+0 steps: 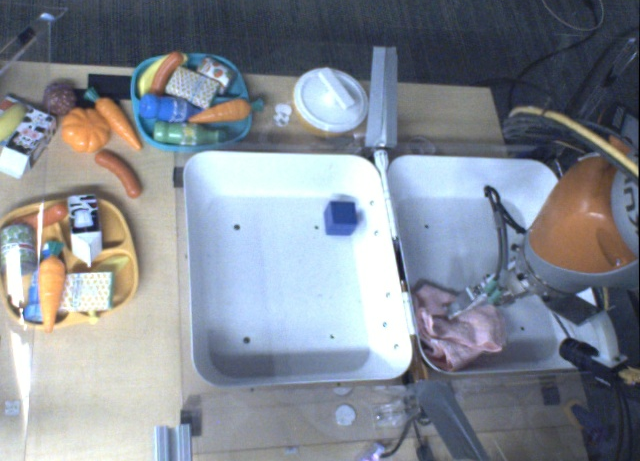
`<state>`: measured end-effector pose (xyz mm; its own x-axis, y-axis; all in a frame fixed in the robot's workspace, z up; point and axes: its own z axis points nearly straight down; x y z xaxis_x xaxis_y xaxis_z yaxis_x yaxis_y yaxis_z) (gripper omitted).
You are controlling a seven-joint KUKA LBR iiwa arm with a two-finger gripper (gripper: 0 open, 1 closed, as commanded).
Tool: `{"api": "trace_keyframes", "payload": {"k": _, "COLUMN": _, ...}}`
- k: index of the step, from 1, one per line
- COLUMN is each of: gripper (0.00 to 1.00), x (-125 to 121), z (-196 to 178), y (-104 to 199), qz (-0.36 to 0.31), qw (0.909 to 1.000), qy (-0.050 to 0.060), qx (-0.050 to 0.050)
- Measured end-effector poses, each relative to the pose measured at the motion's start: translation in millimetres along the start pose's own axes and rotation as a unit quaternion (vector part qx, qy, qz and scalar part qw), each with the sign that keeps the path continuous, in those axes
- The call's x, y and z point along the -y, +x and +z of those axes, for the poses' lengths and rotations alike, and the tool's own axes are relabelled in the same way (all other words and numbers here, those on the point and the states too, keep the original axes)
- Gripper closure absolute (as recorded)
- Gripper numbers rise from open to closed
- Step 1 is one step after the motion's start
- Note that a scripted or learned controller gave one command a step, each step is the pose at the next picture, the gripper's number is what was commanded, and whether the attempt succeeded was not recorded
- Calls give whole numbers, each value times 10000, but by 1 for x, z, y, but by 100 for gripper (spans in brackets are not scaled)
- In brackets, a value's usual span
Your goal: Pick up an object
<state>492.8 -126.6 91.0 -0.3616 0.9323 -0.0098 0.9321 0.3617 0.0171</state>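
Note:
A small blue cube [341,216] lies in the left bin [230,249], toward its upper right. A crumpled pink cloth [462,334] sits in the near left corner of the right bin [450,199]. My gripper [462,306] reaches in from the right and is low over the cloth's upper edge, touching or nearly touching it. The orange band of the arm [585,224] hangs above the right bin's right side.
A metal divider post [381,99] stands between the bins at the back. A white lidded bowl [331,99], a blue dish of toy food [190,101] and a yellow plate of toy food [70,261] sit outside the bins. Cables [560,129] run at the right.

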Motion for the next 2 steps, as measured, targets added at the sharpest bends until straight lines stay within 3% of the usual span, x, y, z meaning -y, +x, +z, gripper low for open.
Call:
{"api": "trace_keyframes", "payload": {"k": 1, "gripper": 0, "x": -48, "z": 1, "y": 22, "qz": 622, "qw": 9981, "qy": 1, "qx": -9}}
{"api": "trace_keyframes", "payload": {"k": 2, "gripper": 100, "x": -50, "z": -12, "y": 20, "qz": 618, "qw": 9981, "qy": -32, "qx": 14}}
